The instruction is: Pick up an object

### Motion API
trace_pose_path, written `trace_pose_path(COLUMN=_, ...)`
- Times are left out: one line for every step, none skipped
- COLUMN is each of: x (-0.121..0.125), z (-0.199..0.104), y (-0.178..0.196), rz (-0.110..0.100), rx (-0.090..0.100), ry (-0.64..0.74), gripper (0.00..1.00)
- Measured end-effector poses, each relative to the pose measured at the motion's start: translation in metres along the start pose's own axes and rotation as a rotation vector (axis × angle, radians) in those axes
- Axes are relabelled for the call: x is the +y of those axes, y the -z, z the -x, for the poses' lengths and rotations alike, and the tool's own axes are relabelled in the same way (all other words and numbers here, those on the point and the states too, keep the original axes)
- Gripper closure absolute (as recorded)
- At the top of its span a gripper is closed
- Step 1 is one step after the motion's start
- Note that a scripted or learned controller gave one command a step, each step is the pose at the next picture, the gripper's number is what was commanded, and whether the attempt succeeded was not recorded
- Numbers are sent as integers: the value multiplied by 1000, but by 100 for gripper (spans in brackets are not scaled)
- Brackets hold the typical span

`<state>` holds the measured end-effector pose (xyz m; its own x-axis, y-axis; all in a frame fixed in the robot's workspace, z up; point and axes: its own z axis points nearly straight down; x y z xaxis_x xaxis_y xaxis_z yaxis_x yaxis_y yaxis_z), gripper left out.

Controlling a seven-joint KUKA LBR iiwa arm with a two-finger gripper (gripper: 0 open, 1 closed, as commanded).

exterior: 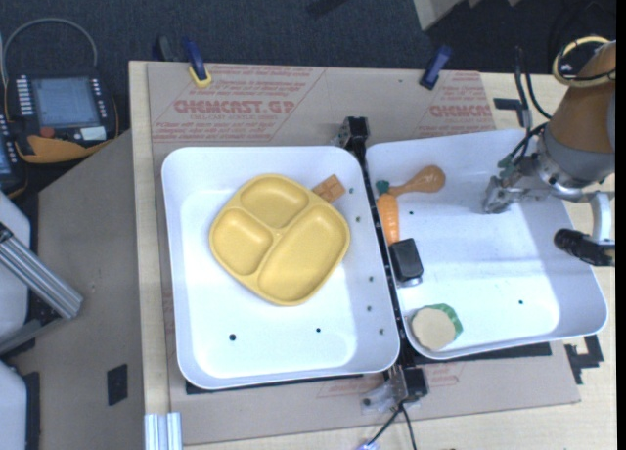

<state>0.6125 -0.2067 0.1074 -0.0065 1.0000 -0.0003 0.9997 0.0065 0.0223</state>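
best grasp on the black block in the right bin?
Probably across the short sides of the small black rectangular block, coming straight down from above. It lies flat against the left wall of the right white bin, just below the orange toy carrot, so closing along the wall's direction avoids both wall and carrot.

Teach pendant [59, 111] off the bench, blue clamps [197, 63], perhaps cardboard sheet [293, 106]
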Motion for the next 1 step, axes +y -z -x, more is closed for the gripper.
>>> trace_pose_path(x=10, z=8, y=52, rz=-16, rx=-3, ry=-5, gripper=100)
